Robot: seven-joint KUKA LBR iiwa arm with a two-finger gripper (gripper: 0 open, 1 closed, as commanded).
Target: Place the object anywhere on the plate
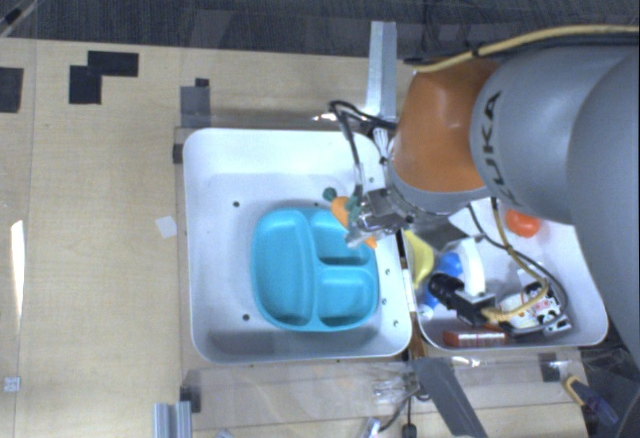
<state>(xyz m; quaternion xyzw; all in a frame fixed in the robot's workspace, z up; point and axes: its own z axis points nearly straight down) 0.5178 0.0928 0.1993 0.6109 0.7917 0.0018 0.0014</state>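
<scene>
Arm [520,136]: reaches in from right, wrist bent low over plate's right edge.
Jaws [362,216]: cannot tell if spread or closed.
Plate [300,271]: blue, divided, in left bin [215,226].

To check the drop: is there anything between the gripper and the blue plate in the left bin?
In the camera view, a small orange object sits at the gripper, right above the blue plate upper right edge.

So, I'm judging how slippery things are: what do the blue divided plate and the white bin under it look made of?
Blue divided plate: probably moulded plastic, smooth, rounded edges, soft sheen. White left bin: likely plastic too, matte, evenly white.
</scene>
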